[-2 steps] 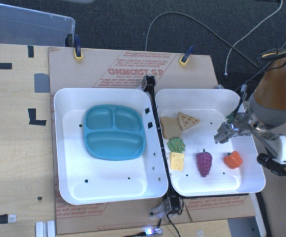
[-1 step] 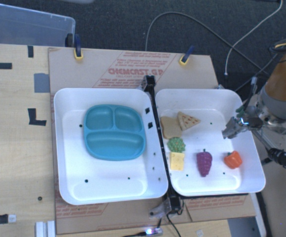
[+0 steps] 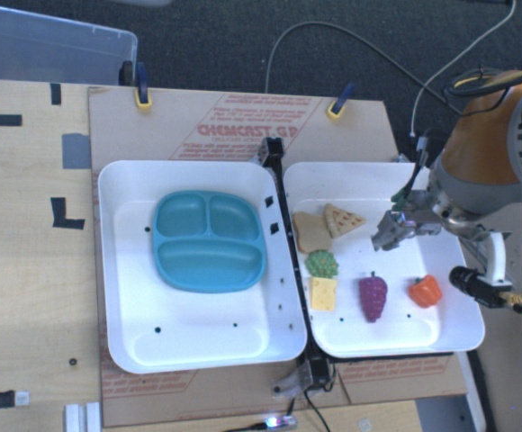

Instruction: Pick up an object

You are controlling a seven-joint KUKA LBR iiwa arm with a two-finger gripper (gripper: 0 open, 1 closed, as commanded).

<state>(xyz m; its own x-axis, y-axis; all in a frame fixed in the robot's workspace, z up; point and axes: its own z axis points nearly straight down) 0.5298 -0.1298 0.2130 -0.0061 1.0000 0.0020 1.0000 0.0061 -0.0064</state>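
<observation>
Though smooth plastic, knobbly purple grapes [image 3: 373, 297].

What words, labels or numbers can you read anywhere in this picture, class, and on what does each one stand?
"CHEMCAST GP": red print, repeated in slanted rows on the brown cardboard sheet under the two white bins.
Smaller red lines around it on the same sheet: too blurred to read.
Red print on the sheet's lower edge, below the bins: too small to read.
The blue divided plate, the toy foods and the arm carry no readable text.
</observation>
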